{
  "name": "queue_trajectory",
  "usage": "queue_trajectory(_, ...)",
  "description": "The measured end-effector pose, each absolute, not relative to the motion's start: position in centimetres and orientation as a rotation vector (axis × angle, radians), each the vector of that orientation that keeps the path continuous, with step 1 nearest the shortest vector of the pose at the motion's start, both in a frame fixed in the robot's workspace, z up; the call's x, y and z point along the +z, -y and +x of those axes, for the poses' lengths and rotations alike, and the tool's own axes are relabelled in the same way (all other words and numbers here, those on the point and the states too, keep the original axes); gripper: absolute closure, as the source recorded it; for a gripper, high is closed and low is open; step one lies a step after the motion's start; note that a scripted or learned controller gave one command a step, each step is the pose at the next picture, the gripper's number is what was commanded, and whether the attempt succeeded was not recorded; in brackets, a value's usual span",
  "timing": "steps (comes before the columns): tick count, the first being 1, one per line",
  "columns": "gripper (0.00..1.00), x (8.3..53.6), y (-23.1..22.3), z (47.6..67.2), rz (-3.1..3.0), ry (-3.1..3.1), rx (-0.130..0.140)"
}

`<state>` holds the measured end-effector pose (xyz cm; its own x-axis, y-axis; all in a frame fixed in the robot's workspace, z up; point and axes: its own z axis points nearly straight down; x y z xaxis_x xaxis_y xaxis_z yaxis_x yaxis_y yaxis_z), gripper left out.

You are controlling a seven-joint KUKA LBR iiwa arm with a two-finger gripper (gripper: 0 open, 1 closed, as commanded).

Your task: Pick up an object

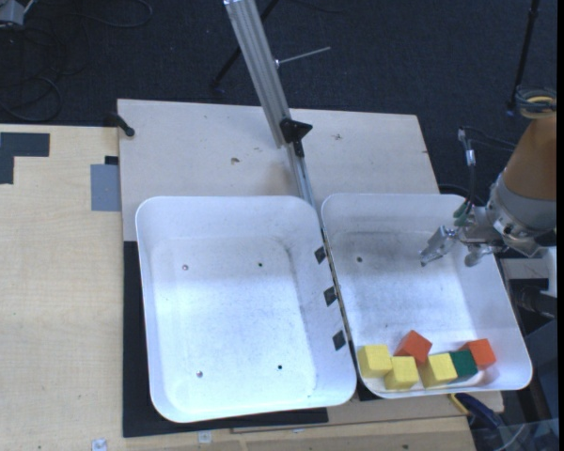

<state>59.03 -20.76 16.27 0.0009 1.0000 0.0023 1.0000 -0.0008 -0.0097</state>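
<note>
While I am hovering my gripper (pixel 454 245) over the upper right part of the right bin (pixel 385 224), its two fingers are standing apart with nothing between them, so I am carrying no object at this moment. The things I am after are lying well away from me, crowded into the bin's near corner: a yellow cube (pixel 375 359) by the divider, a second yellow cube (pixel 403 373) touching it, a red-orange block (pixel 415 345) just behind those two, a third yellow cube (pixel 441 368), a green block (pixel 463 362) beside that, and a small orange block (pixel 481 351) nearest the outer wall. The left bin (pixel 169 252) is holding none of them.

To do this step well, I am judging that I should be travelling down toward that corner first, then lowering with the fingers kept wide. The cluster is tight, so I am favouring a piece with free sides: the first yellow cube looks most exposed. I am wary of the sloping wall behind the row, which could be catching a finger.
</note>
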Motion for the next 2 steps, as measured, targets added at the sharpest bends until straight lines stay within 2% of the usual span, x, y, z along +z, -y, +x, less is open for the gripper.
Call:
queue_trajectory(1,0.0,18.8,20.3,56.8,-2.222,2.216,0.001)
queue_trajectory(2,0.0,20.3,19.8,53.6,-2.221,2.217,0.002)
